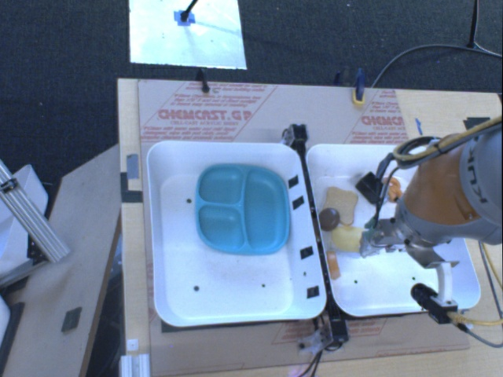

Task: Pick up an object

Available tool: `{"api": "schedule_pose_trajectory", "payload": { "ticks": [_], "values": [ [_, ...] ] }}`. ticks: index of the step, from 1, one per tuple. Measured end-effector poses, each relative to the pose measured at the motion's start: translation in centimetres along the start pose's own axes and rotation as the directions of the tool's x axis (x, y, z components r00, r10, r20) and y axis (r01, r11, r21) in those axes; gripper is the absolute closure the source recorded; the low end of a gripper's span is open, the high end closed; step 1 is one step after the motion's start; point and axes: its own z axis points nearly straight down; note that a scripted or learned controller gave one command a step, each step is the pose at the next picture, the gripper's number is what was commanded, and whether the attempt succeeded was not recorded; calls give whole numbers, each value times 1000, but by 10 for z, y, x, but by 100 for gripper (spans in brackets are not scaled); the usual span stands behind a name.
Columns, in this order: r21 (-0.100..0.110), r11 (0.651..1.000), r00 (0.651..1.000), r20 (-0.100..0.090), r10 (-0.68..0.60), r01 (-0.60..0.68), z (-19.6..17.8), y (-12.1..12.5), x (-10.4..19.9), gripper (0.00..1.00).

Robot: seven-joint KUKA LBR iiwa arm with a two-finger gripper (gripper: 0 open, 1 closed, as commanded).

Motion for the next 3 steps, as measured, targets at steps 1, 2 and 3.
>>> {"api": "schedule_pose_trajectory", "payload": {
  "ticks": [1,2,3],
  "values": [
    [1,1000,1000,3,-2,2,-45,-6,2,100],
    [-2,1000,1000,4,-4,4,-88,-2,3,100],
    [-5,1000,1000,5,-3,3,-150,2,-4,100]
  ]
}}
